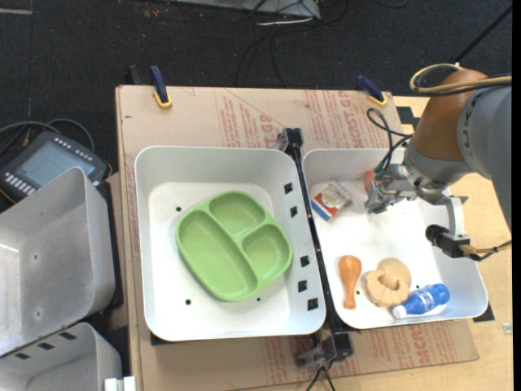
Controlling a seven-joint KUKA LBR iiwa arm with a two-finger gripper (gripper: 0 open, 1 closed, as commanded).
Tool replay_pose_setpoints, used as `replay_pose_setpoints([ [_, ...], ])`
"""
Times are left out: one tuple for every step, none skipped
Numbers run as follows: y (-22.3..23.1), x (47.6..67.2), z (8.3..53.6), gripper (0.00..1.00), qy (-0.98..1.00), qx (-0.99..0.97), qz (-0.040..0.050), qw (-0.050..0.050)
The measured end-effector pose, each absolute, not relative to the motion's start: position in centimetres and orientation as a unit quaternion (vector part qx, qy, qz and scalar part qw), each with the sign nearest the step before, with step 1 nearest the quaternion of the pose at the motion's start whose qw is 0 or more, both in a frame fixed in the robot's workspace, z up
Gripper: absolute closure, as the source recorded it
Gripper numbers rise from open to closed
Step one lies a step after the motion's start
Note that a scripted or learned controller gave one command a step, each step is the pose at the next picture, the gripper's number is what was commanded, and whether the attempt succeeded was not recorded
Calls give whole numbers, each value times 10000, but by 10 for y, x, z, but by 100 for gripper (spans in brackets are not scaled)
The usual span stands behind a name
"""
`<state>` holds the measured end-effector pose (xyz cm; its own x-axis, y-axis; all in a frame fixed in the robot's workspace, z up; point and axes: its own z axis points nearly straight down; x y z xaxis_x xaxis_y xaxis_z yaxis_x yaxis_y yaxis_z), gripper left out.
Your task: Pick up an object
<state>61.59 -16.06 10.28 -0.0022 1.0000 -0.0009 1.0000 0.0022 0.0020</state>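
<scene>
The arm [488, 129] is a thick, rounded grey body with a glossy orange band [444, 125] above the wrist. Black cables [389, 141] loop beside the band, a yellowish one over it. The hand [379, 195] is small, of grey metal.

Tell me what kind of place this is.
Likely a robot lab test bench: a robot arm over two white bins clamped to a cardboard-topped bench, toy items like a green plate, cables on the floor.

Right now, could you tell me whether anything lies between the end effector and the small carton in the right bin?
Nothing visible does. The end effector hangs beside the small carton, with bare floor of the right bin between them.
</scene>
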Motion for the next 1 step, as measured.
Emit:
replay_pose_setpoints([
  [-150,617,159,100,7087,7055,13,17],
])
